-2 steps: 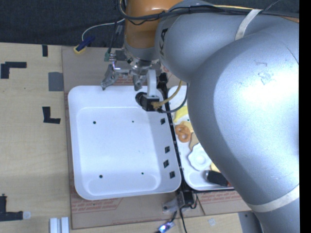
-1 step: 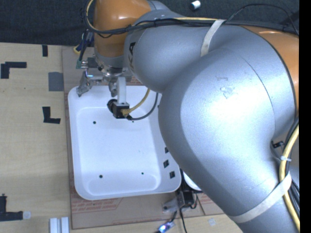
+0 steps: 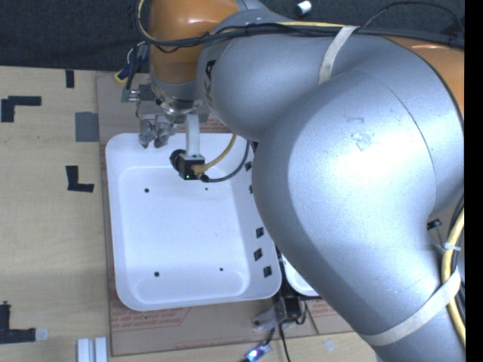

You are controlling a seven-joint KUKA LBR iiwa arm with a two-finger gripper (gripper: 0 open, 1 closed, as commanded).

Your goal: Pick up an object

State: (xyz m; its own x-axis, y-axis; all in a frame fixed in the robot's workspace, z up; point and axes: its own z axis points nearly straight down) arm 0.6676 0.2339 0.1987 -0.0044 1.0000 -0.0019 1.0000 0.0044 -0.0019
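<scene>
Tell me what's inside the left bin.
The left bin shows bare white floor with four small dark dots. The gripper hangs at its far rim. The arm covers the bin's right edge, so anything there is hidden.

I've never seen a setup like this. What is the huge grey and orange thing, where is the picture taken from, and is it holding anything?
The big grey shape is a robot arm, so close to the camera that it fills much of the picture. The camera is fixed above the bench and looks down at a slant; the arm reaches in from the right. The orange part sits just above its wrist. Below that hangs the tool, the part meant to grasp things, now at the far edge of a shallow white bin. I see nothing held in it, though it is too small here to tell whether it is open. A small black part with cables hangs beside it. The bin's floor shows a few dark dots. A sliver of a second bin peeks out under the arm.
</scene>
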